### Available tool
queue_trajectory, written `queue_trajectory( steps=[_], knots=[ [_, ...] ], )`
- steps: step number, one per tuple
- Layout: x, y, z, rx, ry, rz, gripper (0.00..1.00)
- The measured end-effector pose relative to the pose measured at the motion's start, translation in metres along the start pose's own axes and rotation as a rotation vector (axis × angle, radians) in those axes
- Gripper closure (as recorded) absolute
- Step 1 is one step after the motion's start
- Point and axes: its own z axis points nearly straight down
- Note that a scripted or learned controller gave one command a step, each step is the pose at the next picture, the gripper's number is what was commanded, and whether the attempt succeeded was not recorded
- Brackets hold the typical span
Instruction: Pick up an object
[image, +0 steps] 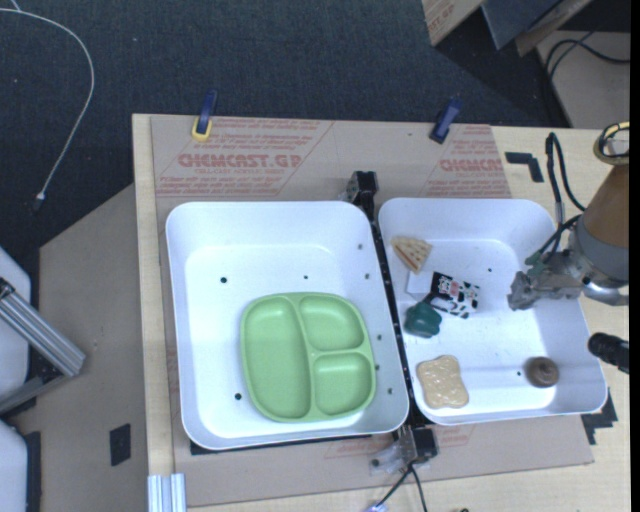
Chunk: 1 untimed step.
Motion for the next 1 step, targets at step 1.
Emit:
queue_trajectory(
  steps=[1],
  knots=[
    [0.0019, 0.0073, -0.0427, 0.004, 0.001, 0.000, 1.00]
  ],
)
